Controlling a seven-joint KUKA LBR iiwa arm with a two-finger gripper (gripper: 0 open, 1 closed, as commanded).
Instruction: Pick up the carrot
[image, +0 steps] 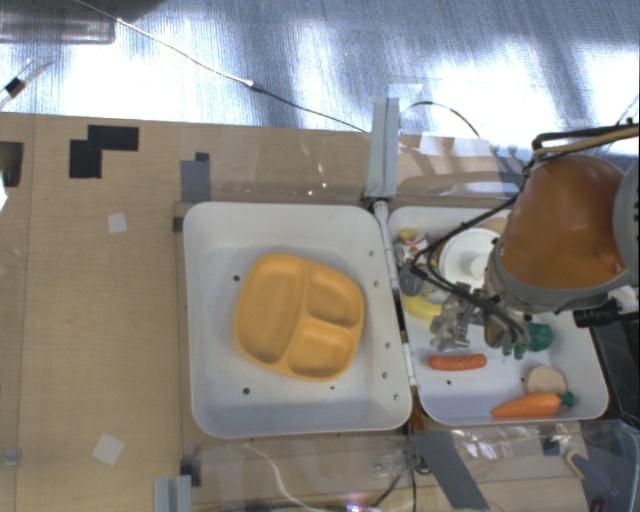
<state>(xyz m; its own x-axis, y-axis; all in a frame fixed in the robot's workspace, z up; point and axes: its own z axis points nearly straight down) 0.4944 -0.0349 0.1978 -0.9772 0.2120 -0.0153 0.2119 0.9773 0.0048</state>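
A pale wooden bench (90, 330) is seen from above, its surface marked with black squares (105, 148) near the far left corner and small pale tape patches (108, 449) toward the left edge. Beyond the far edge, a grey ribbed floor (300, 45) is lit in bright patches, and a thin cable (200, 62) is laid across it.

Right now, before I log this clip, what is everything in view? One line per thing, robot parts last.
Bins: two, white, side by side on the bench.
Divided plate: one, yellow, in the left bin.
Carrot: one, orange with green top, near front edge of right bin.
Sausage: one, red, right bin, left of the carrot.
Round slice: one, beige, just above the carrot.
Banana: one, yellow, right bin, partly hidden.
Arm: one, orange band, over right bin.
Gripper: one, above the sausage.
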